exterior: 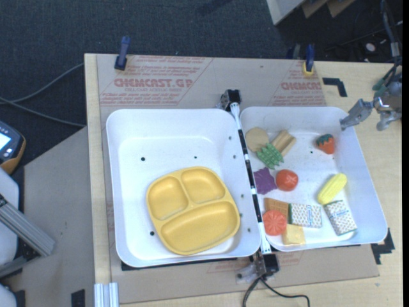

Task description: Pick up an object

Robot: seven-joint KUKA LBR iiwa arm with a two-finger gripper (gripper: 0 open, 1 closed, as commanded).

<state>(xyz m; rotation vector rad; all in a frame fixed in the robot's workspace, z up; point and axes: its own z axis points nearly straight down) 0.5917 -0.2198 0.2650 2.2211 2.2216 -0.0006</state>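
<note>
The right bin holds several toy foods. Among them are a red strawberry, a red tomato, a yellow corn cob, a green piece, a purple piece and a tan round piece. Along the near side lie an orange slice, a yellow block and two patterned cartons. My gripper hangs at the right edge of the view, above the bin's far right corner and up-right of the strawberry. It touches nothing.
The left bin holds a yellow divided plate. A black clip joins the bins at the back. Blue clamps pin the cardboard sheet under the bins.
</note>
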